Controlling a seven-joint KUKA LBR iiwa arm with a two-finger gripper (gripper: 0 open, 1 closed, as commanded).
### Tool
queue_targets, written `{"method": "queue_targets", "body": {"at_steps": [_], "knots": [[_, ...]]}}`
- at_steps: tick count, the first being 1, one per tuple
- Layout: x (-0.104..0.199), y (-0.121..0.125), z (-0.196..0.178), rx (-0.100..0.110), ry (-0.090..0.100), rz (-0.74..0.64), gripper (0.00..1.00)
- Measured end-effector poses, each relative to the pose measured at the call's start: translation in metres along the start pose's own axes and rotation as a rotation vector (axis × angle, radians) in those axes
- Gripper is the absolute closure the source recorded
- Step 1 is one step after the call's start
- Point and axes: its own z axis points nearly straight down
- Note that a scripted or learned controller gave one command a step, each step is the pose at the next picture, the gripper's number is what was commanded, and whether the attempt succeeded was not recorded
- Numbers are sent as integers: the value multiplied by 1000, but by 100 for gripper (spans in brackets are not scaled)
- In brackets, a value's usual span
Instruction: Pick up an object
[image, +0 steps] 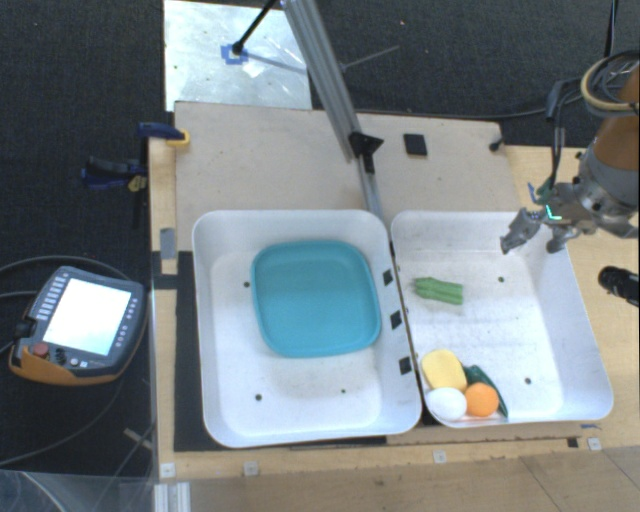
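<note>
My gripper (534, 236) hangs over the far right corner of the right bin (560, 330), open, with nothing between its two fingers. A green bean-like object (438, 290) lies in the right bin's left part, well to the left of the gripper. In the near left corner of that bin sit a yellow object (444, 369), a white egg-shaped object (447, 403), an orange ball (482, 399) and a dark green item (484, 381) partly hidden behind the ball.
The left bin (225, 390) holds a teal square plate (315, 298). A grey pole (330, 80) slants across the bench from the top. A teach pendant (75, 325) lies on the floor at left. A blue clamp (112, 172) grips the bench's left edge.
</note>
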Motion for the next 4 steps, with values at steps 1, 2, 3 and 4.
{"method": "queue_targets", "body": {"at_steps": [1,2,3,4], "knots": [[0,0,0,0,0,0,0],[-5,1,61,5,1,1,0],[1,8,115,4,1,-1,0],[1,10,143,-4,-1,0,0]]}}
